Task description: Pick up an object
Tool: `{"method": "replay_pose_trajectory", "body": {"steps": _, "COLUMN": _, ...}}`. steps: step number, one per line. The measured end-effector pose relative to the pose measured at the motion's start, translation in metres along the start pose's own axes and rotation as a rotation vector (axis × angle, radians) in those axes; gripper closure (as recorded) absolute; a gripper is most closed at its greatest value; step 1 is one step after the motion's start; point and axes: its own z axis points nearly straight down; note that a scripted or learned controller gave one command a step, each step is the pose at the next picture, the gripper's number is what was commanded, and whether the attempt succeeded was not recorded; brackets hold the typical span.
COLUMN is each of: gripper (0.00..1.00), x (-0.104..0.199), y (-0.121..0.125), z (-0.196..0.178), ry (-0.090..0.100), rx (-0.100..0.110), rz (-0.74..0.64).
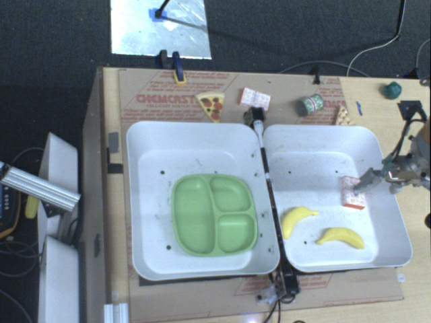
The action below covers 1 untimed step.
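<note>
The right white bin [316, 140] holds two yellow bananas, one [296, 219] near its left wall and one [341, 237] near the front. A small white and red box [352, 195] lies further right. My gripper [369, 178] reaches in from the right edge, low over the bin. Its tip is just above and to the right of the box; I cannot tell whether it touches it. The left white bin [148, 153] holds a green divided plate [214, 214].
On the bench behind the bins lie a toy pizza slice [211, 105], a white and pink packet [254, 99], a green can [312, 103], a cracker [343, 115] and a teal ball [392, 89]. A black divider [265, 170] runs between the bins.
</note>
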Motion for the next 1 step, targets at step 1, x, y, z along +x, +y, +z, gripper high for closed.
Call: {"method": "replay_pose_trajectory", "body": {"steps": 1, "gripper": 0.0, "x": 0.0012, "y": -0.0065, "z": 0.0664, "ry": 0.003, "rx": 0.005, "rz": 0.0}}
